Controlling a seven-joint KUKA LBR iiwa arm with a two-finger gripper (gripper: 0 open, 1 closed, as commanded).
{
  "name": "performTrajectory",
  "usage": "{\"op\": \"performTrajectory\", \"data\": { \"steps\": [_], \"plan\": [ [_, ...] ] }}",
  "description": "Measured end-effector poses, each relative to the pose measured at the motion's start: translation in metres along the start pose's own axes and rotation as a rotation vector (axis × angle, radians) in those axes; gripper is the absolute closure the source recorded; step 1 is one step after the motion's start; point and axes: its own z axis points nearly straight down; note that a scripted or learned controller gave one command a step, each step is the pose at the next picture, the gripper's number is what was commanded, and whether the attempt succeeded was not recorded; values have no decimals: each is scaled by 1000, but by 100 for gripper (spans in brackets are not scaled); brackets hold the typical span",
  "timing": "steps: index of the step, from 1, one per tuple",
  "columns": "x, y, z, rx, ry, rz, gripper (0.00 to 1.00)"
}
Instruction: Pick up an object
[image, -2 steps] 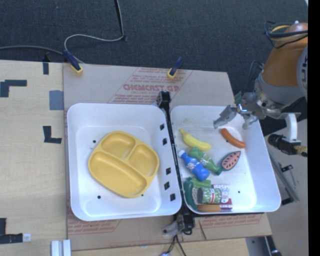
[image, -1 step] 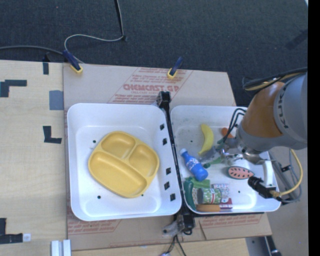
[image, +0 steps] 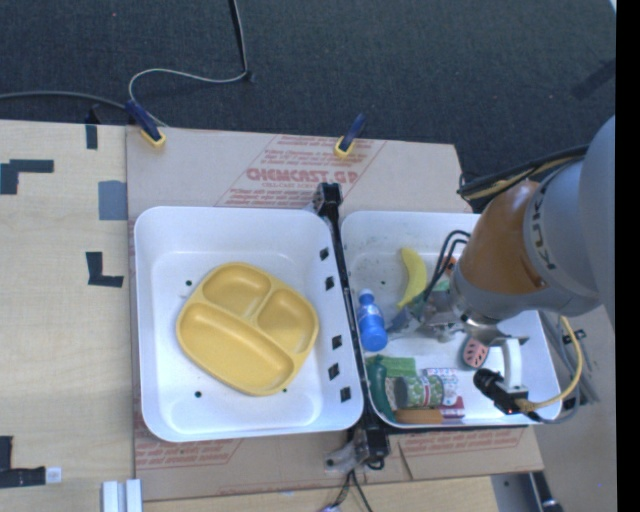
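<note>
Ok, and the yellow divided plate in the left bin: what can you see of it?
The yellow plate looks like moulded plastic, roughly square with rounded corners and a raised rim. It has three compartments: one long and two smaller. It lies flat and face up, turned at an angle to the bin's sides, near the middle of the left bin. It rests on the bin's white floor, and all three compartments show bare yellow.

Yellow tray (image: 247, 327): smooth matt plastic. White bins (image: 160, 300): glossy plastic. Surface (image: 60, 330): wood grain, matt cardboard sheet (image: 400, 175).
</note>
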Motion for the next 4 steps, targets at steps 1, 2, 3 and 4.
{"op": "performTrajectory", "data": {
  "steps": [1,2,3,4],
  "plan": [
    [13,-43,-1,-4,-5,5,0],
    [13,-7,0,3,1,1,0],
    [13,56,1,1,-1,-1,0],
    [13,56,-9,2,0,-1,100]
  ]
}}
